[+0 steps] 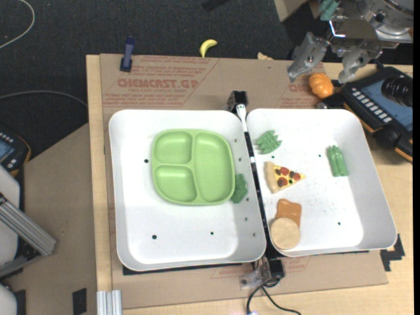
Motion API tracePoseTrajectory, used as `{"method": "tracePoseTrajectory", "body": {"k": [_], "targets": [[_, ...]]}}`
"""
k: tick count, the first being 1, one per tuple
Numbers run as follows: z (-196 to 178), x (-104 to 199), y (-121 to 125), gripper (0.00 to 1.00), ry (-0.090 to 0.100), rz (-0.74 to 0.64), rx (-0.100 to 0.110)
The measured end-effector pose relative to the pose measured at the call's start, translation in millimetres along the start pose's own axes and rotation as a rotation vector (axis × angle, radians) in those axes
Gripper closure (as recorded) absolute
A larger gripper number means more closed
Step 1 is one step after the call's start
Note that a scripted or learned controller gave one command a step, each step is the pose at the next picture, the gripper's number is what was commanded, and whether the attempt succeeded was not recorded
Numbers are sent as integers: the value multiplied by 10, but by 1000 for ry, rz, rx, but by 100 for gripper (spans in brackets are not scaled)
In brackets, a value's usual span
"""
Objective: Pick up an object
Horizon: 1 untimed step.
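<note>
Two white bins are seen side by side on a brown board. In the left bin (131, 228) a green divided plate (193, 167) is placed a little above the middle. A small green piece (239, 189) is found at 3 o'clock from the plate, touching its edge and lying against the wall between the bins.

In the right bin (367, 195) five things are counted. A green leafy piece (267, 141) lies at the upper left, near the dividing wall. A pizza slice (281, 176) is seen just below it, at 6 o'clock from the leafy piece. A brown block (289, 210) and a round tan disc (285, 233) are found at 6 o'clock from the slice, touching each other near the lower rim. A green pod-like toy (337, 161) lies well apart from these, at 3 o'clock from the slice.

The gripper (328, 59) is held above the board beyond the upper rim of the right bin, at 12 o'clock from the green pod-like toy. Its two fingers are spread wide apart and nothing is seen between them. An orange ball (321, 84) rests on the board just beside the fingers, outside the bin.

A small banana (207, 46) and a blue clip (127, 54) lie near the far edge of the board, at 12 o'clock from the left bin.
</note>
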<state>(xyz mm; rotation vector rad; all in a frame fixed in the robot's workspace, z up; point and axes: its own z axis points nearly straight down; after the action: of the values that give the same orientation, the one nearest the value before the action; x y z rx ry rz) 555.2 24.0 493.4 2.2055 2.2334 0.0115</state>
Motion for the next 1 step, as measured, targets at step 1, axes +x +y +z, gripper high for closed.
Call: {"method": "tracePoseTrajectory", "body": {"k": [1], "targets": [[-87,-66,13,100,-4,11,0]]}}
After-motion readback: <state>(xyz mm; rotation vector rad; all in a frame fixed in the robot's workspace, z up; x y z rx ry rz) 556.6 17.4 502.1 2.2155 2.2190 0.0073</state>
